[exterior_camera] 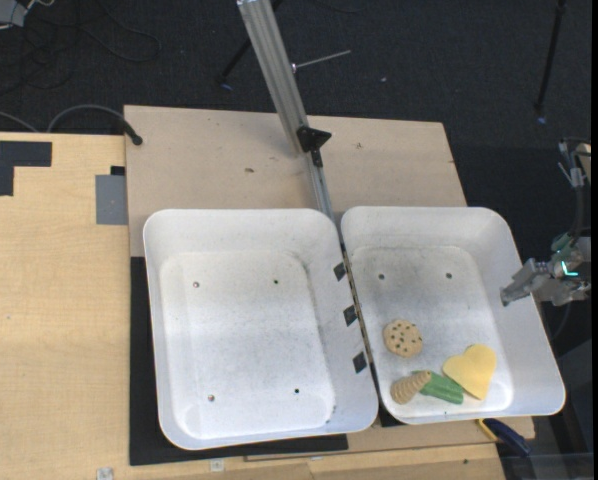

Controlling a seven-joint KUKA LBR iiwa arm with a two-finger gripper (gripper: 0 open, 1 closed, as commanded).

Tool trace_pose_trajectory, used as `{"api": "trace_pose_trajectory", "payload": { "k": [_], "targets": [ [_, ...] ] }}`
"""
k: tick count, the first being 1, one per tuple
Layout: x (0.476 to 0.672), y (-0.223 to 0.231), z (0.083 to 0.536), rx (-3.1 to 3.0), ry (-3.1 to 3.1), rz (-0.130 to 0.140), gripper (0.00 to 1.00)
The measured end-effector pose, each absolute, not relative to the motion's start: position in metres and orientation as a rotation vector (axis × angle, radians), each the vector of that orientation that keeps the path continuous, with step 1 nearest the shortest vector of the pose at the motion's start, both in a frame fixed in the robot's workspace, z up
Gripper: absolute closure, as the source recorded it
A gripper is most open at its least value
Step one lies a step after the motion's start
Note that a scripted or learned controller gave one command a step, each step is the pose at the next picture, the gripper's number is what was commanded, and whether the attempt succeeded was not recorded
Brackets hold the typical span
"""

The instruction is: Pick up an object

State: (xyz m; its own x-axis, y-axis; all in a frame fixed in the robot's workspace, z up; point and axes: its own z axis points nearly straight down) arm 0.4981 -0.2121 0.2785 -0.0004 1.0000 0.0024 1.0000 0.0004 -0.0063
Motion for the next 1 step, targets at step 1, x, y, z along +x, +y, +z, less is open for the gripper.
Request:
{"api": "trace_pose_trajectory", "payload": {
  "k": [1],
  "targets": [
    [0.4987, -0.2124, 0.2802, -2.221, -2.218, 0.001, 0.0]
  ]
}}
